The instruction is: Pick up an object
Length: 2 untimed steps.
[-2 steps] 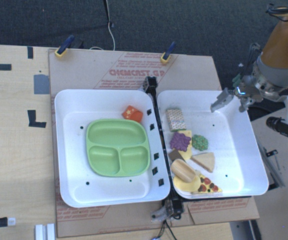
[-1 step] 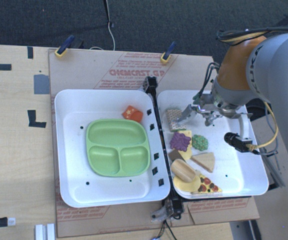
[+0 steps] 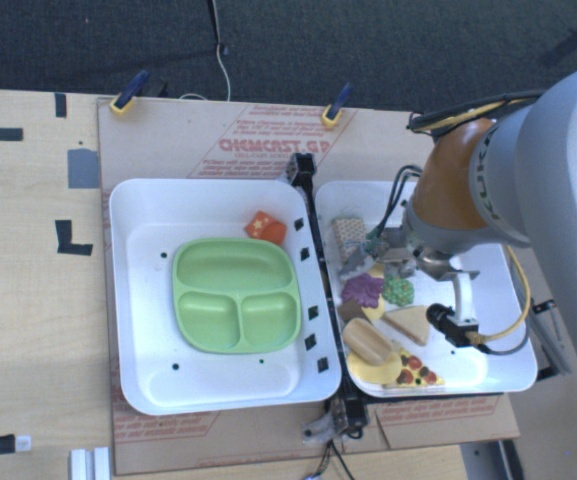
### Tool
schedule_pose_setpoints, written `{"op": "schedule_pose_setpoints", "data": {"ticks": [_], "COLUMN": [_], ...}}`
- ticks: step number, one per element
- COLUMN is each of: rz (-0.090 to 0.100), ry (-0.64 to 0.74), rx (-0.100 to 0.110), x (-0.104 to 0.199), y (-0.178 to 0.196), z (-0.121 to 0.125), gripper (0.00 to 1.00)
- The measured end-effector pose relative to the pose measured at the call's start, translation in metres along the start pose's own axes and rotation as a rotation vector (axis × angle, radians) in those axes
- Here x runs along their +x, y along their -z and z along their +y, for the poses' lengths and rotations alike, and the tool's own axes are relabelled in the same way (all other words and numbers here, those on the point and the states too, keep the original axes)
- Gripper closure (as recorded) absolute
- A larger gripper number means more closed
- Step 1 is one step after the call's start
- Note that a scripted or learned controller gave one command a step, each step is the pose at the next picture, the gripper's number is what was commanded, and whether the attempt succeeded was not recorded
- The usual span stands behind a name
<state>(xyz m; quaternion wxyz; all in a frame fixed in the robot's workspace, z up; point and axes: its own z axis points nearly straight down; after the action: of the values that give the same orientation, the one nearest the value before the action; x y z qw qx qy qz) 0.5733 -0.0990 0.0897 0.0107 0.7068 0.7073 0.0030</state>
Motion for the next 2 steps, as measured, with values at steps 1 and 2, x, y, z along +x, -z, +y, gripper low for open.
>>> {"op": "schedule_pose_setpoints", "data": {"ticks": [1,2], "rz": [0.009,0.01], "ry": [0.0,0.001], "rx": [0.015,0.018], "x": [0.003,0.004], "y": [-0.003,-0.003], "z": [-0.042,-0.061], "gripper": [0.0,0.0]}}
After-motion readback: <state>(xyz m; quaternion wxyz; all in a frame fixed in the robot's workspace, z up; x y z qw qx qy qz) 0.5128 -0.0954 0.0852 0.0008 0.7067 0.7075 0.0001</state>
